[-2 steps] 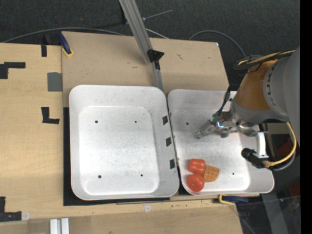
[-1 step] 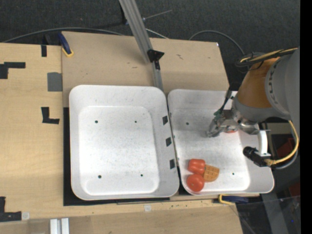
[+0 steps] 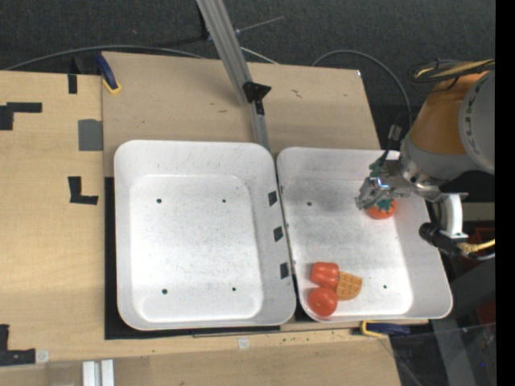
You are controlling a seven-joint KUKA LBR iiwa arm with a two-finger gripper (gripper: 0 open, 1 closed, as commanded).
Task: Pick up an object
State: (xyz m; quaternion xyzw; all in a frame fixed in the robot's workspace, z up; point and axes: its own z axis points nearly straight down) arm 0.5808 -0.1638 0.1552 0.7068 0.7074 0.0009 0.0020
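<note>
Pale wooden desk (image 3: 185, 95) carrying two shallow white plastic bins side by side, dark floor and loose black cables behind it. Left white bin (image 3: 197, 232): bare speckled floor. Right white bin (image 3: 354, 240): three items near its front left corner, touching one another in a cluster — an orange-red pepper-shaped toy (image 3: 324, 274), a round red ball-like toy (image 3: 323, 301) just in front of it, and a tan waffle-patterned wedge (image 3: 348, 285) to their right. Well apart from that cluster, near the bin's far right side, a small orange-red round toy with a green top (image 3: 382, 209) rests on the bin floor. Grey arm with orange band (image 3: 451, 127) reaches in from the right; its metal two-finger gripper (image 3: 375, 190) sits low, directly over and touching or nearly touching the small orange-red toy. Jaws: cannot tell how far apart they stand, nor whether the toy lies between them; the gripper body hides that contact. A slanted grey metal bar (image 3: 229, 47) crosses the desk behind the bins. Black tape marks (image 3: 76, 190) on the desk's left part.
</note>
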